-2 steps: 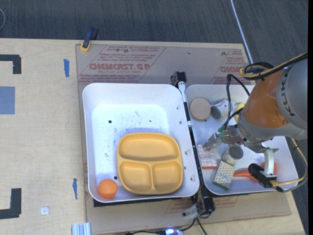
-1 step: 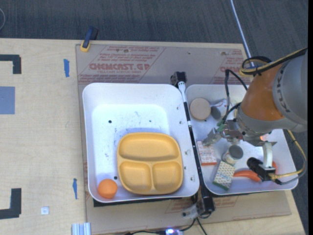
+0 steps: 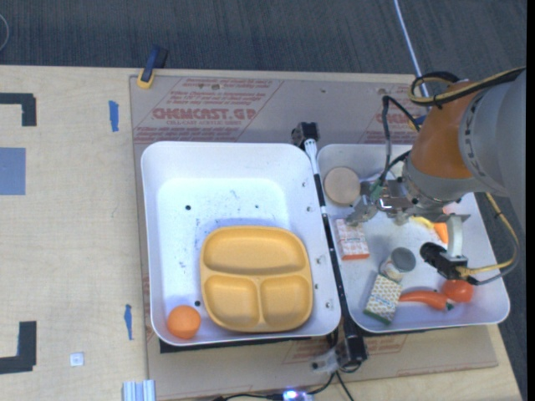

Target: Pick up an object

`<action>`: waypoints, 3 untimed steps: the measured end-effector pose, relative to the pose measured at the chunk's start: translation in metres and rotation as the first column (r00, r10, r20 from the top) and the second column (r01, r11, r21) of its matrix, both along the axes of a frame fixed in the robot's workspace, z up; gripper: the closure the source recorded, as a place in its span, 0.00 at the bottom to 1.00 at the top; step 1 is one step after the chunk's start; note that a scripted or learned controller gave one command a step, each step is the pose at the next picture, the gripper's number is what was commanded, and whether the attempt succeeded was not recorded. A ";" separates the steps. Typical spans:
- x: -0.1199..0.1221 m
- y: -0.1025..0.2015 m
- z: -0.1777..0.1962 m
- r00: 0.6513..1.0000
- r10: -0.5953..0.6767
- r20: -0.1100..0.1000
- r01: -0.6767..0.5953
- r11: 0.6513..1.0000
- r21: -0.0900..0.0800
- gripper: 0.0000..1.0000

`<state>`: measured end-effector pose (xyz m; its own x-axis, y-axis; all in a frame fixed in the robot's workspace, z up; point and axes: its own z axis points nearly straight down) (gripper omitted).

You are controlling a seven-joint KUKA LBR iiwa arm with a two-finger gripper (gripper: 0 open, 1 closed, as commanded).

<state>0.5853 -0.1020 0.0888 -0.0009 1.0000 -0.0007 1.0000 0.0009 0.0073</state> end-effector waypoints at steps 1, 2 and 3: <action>-0.035 0.009 0.000 1.000 -0.002 0.005 0.002 1.000 -0.001 0.00; -0.011 0.008 0.000 1.000 0.000 -0.002 0.000 1.000 0.000 0.00; -0.008 0.009 0.000 1.000 -0.001 -0.002 0.001 1.000 -0.001 0.00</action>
